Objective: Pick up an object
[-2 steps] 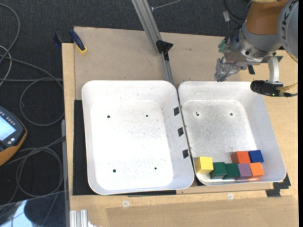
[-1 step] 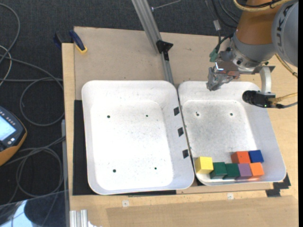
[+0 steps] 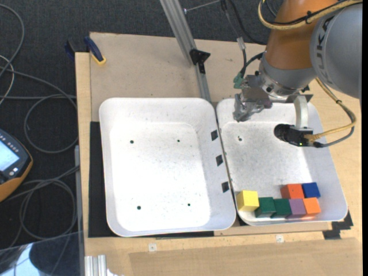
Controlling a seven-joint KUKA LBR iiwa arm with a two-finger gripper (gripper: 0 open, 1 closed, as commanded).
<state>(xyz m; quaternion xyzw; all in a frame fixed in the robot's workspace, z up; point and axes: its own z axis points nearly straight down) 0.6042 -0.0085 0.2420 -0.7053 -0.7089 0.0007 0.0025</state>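
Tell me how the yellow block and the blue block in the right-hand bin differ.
The yellow block sits at the left end of the cluster, with one side free; the blue block sits at the right end, beside the red block. The yellow block lies nearer the front rim of the right bin; the blue block lies further back. Both are small cubes resting flat, far from the gripper.

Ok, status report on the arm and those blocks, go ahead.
Gripper over the right bin's far left corner, nothing seen in it. Coloured blocks bunched at the near edge, untouched. Nothing between gripper and blocks.
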